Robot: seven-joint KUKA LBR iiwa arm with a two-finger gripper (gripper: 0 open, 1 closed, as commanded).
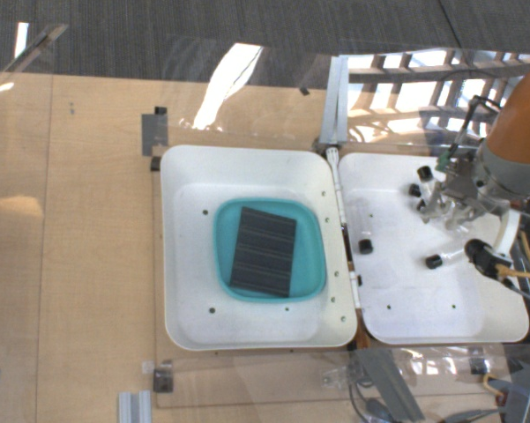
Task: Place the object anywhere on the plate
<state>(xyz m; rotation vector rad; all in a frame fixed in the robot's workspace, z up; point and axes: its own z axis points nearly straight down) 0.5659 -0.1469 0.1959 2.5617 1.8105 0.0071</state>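
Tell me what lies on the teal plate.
A dark ribbed rectangular block lies flat on the plate, inside the left bin. The plate's middle is covered by it.

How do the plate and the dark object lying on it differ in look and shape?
The plate is teal and smooth, a rounded square; the dark object is charcoal, ribbed with fine lines, a sharp-cornered rectangle. The plate sits square with the left bin; the dark object is turned slightly against it. The plate is wider, its rim showing all round the dark object. Both lie flat in the left bin.
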